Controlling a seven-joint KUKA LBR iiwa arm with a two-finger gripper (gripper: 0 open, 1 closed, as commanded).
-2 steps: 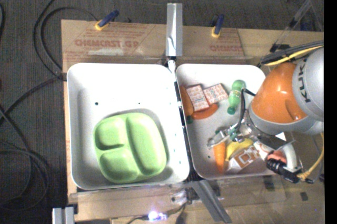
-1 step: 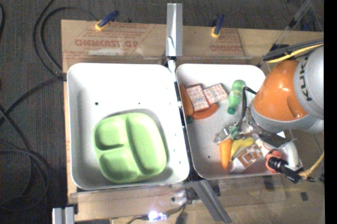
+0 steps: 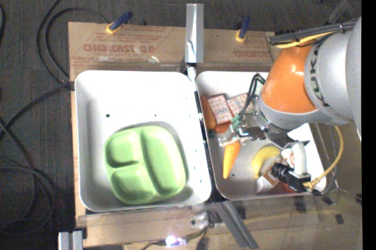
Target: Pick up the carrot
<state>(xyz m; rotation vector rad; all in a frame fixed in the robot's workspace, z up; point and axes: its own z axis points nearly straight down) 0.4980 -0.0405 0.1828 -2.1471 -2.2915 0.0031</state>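
Closest to the camera, the left bin [image 3: 88, 103] has a green divided plate [image 3: 145, 162] sitting toward its front. Over in the right bin [image 3: 236, 188], the carrot [image 3: 230, 159] lies near the front-left, fat end pointing up toward the gripper [image 3: 239, 128] and tip toward the front wall. Just beside it on the right there's a yellow thing [image 3: 265, 157], maybe a banana, can't say for sure.

The gripper is right over the carrot's top end, but honestly I can't tell if the claw is released or clenched, or if it's touching the carrot at all. Behind it are two small reddish boxes [image 3: 218, 107] by the back-left corner. The arm's orange band [image 3: 288, 85] bulges over the back of the bin. Further back: cardboard sheet [image 3: 147, 43], two blue clamps [image 3: 119, 22], then carpet with cables [image 3: 51, 49].
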